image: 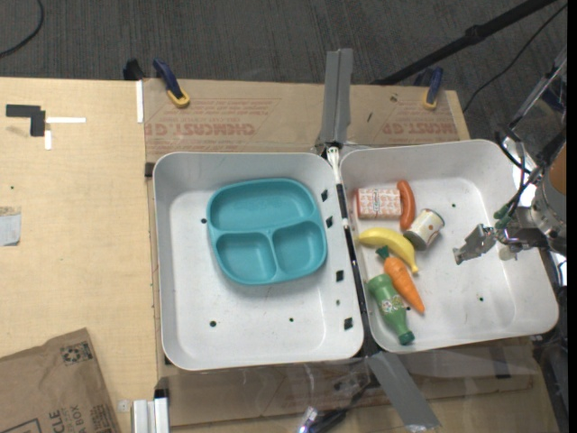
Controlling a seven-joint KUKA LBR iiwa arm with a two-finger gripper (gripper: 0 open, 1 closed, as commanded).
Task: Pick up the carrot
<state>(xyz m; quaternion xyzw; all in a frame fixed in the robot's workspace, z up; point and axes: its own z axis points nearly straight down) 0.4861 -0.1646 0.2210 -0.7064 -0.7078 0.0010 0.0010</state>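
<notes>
The carrot (pixel 403 280) is orange with a green top and lies in the right bin (pixel 487 165), slanting down to the right between the yellow banana (pixel 389 244) and the green bottle (pixel 390 307). My gripper (pixel 472 244) hovers over the right bin, to the right of the carrot and apart from it. Its grey fingers point left and seem spread, with nothing between them.
The right bin also holds a pink carton (pixel 379 203), a red sausage (pixel 407 204) and a small can (pixel 423 228), all close to the carrot. A teal divided plate (pixel 267 231) sits in the left bin (pixel 180 269). A metal divider (pixel 337 97) runs between the bins.
</notes>
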